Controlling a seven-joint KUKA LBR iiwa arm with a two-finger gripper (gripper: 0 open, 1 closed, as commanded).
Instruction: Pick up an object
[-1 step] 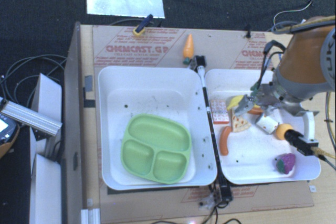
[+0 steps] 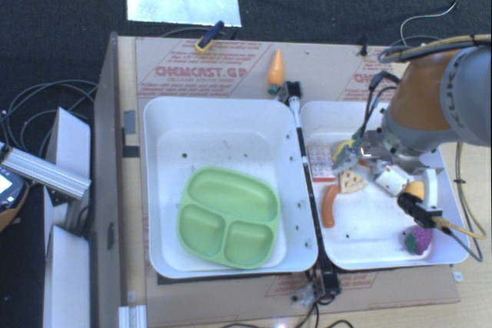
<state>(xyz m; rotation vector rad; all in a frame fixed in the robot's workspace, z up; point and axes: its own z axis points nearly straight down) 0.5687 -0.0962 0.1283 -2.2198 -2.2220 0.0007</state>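
Observation:
The right bin (image 2: 369,253) holds several toy foods. A pizza slice (image 2: 353,181) lies near its middle and an orange sausage (image 2: 329,206) lies by the left wall. There is also a white cylinder (image 2: 390,180), a small orange piece (image 2: 415,188) and a purple bunch of grapes (image 2: 418,240) at the front right. My gripper (image 2: 352,157) reaches down into this bin from the right, just above the pizza slice and beside a yellow-green piece (image 2: 343,147). Its tip is dark and partly hidden by the wrist, and I see nothing clearly held in it.
The left bin (image 2: 165,165) holds a green divided plate (image 2: 228,217). A pink-and-white card (image 2: 319,160) lies against the right bin's left wall. A toy carrot (image 2: 275,67) lies on the board behind the bins. A yellow cable (image 2: 455,226) crosses the right bin's right rim.

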